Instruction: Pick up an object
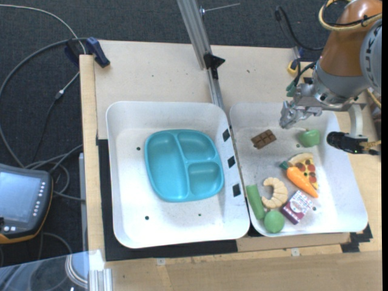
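A teal divided plate is seen in the left bin. In the right bin, a carrot, chocolate piece and lime are scattered. The gripper hangs between the latter two, nothing seen held; its opening cannot be told.

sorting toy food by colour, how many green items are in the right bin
3: a green pear-like toy near the gripper at the far side, a long green cucumber-like stick by the left wall, a round green ball at the near edge.

tool over right bin | near chocolate, green fruit
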Controlling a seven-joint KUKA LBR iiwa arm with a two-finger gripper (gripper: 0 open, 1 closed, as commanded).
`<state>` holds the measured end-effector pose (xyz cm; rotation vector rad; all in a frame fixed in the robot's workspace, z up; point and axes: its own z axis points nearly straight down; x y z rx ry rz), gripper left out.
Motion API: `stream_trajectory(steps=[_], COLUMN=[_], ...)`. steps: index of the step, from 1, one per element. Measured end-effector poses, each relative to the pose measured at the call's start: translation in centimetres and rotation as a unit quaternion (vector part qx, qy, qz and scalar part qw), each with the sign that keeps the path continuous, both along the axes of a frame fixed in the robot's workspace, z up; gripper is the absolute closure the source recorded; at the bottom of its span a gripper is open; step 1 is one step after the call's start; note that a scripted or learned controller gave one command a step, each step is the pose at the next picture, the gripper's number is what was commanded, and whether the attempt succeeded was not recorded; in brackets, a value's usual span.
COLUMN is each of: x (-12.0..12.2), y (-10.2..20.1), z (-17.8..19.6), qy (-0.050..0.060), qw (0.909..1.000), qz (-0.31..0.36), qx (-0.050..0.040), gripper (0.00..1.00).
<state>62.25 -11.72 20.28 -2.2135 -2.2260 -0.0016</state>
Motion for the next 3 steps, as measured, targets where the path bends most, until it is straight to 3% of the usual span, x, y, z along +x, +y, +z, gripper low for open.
stream_trajectory(steps=[1,3], x=[0.7,2.4], y=[5.4,17.4], z=[-0.5,2.3], qy=[0.001,-0.002], qw=[1.0,1.0], qz=[-0.001,0.0], qx=[-0.0005,-0.0003], gripper=[1.0,1.0])
